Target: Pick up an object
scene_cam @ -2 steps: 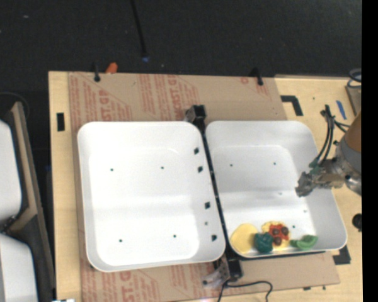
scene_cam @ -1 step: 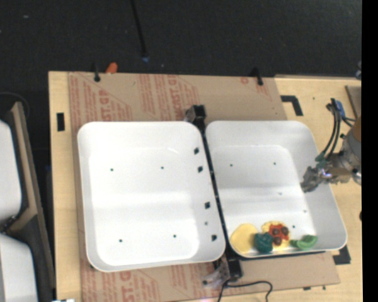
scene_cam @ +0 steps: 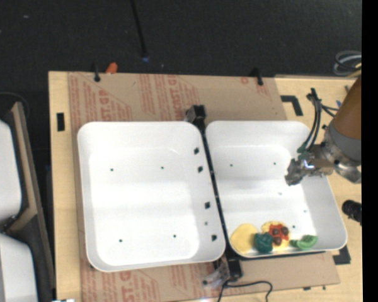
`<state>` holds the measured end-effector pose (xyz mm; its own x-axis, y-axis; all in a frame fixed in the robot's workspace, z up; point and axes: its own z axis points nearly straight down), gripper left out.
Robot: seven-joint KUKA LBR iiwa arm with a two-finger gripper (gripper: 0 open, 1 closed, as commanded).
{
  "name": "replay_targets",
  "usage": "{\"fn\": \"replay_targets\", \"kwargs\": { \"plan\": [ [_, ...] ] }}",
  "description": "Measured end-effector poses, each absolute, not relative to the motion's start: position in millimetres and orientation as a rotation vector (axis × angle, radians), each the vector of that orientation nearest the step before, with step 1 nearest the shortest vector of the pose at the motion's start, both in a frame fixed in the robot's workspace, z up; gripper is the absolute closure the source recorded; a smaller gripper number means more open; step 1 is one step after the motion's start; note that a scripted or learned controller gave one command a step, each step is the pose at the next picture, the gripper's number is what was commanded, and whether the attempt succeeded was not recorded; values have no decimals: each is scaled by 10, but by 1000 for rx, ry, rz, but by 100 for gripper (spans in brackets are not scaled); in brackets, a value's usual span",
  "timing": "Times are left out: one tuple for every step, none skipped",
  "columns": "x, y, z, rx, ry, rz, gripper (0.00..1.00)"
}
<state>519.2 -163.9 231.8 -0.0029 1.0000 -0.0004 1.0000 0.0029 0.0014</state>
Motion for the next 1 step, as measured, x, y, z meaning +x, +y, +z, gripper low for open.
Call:
{"fn": "replay_targets", "kwargs": {
  "plan": [
    [5322,-1107,2402,2216,2226,3,100]
  ]
}}
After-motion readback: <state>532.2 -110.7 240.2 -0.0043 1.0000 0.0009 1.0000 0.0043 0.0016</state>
